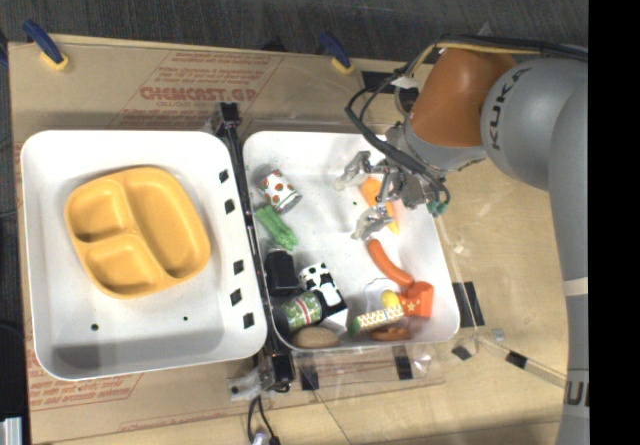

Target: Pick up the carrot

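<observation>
We see the carrot (389, 265) lying in the right bin (300, 148), toward its right wall, with its long axis running on a diagonal from upper left to lower right. Its upper-left end sits just below the gripper (363, 197); its lower-right end reaches an orange-red block (419, 299) near the bin's lower right corner. The gripper's two metal fingers (353, 169) stand spread apart, and we see nothing pinched between them; an orange and yellow item sits just behind them, too blurred to name.

On writing: the grey arm (520, 123) carries "KUKA" on its shell, and the brown cardboard (200, 88) under the bins reads "CHEMCAST" in red print, with smaller lines we cannot make out.

The left bin (40, 263) holds a yellow divided tray (135, 228). In the right bin we also see a green toy vegetable (276, 229), a black-and-white cow-patterned item (320, 281) and a green can (300, 311).
</observation>
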You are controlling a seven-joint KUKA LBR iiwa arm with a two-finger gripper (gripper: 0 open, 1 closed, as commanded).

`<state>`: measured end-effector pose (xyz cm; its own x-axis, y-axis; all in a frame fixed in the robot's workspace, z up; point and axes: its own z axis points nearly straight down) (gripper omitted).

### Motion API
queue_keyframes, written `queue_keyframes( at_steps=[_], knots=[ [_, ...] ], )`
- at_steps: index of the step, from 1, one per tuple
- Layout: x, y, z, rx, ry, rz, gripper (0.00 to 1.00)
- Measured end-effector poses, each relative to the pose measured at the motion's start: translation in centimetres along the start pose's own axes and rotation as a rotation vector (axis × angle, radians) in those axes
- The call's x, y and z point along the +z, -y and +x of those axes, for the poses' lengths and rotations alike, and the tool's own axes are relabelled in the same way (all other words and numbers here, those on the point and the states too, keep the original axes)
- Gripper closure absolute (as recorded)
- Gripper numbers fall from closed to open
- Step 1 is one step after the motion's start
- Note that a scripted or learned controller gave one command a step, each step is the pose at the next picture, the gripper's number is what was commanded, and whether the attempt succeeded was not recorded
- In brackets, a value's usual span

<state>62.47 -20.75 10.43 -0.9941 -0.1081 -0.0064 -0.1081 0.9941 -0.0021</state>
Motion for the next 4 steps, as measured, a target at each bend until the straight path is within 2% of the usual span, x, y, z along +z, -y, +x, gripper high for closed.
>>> queue_keyframes(
  at_steps=[1, 2, 3, 4],
  knots=[
    [-1.2, -0.1, -0.3, -0.006, 0.006, 0.002, 1.0],
    [-1.1, -0.1, -0.2, -0.007, 0.005, 0.002, 0.0],
    [-2.3, -0.2, -0.5, -0.013, 0.013, 0.005, 1.0],
    [-2.3, -0.2, -0.5, -0.014, 0.013, 0.005, 0.0]
  ],
)
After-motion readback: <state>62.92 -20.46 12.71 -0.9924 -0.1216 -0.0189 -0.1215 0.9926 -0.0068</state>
